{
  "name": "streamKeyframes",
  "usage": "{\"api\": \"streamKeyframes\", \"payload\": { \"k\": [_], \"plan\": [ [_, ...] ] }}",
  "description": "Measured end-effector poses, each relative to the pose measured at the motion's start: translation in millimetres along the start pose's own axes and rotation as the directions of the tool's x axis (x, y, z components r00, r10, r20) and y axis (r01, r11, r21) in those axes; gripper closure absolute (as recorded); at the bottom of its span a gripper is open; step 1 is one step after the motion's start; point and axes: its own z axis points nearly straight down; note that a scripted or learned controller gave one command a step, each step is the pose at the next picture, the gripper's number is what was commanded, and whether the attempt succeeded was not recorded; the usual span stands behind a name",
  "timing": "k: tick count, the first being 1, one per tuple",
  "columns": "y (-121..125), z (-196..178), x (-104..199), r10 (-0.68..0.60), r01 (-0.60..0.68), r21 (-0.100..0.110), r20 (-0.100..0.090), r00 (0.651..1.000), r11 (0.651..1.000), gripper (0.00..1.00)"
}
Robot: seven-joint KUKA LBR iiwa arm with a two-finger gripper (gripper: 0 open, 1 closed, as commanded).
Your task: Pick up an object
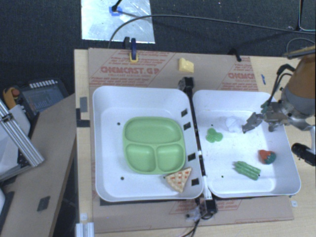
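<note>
Over the right-hand bin (291,181) the arm (302,85) comes in from the right edge, where most of its body is cut off; just the orange band and grey wrist show. Its gripper (257,121) hangs above the bin's upper middle, one finger reaching left toward a small white object (232,124) that is hard to make out against the white floor. Whether the tool is open or closed cannot be told from this angle, and nothing is seen held in it. Lying in the same bin are a green clover-shaped piece (214,136) left of the gripper, a red strawberry-like toy (267,156) below it, and a bunch of green beans (247,170) nearer the front wall, all well apart from one another. In the left bin (106,102) sits a green divided plate (154,144), with a pizza slice (178,179) just beside its lower right corner. A yellow block (186,65) rests on the cardboard (148,68) behind the bins, and a cable (197,19) crosses the dark floor beyond.
</note>
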Motion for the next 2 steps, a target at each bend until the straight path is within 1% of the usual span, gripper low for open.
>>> {"api": "streamKeyframes", "payload": {
  "k": [1, 2],
  "plan": [
    [3.1, -7.1, 0.5, -0.003, 0.003, -0.013, 0.003, 1.000, 1.000, 0.00],
    [4.8, 35.8, -4.6, -0.001, 0.001, -0.010, 0.002, 1.000, 1.000, 0.00]
  ]
}}
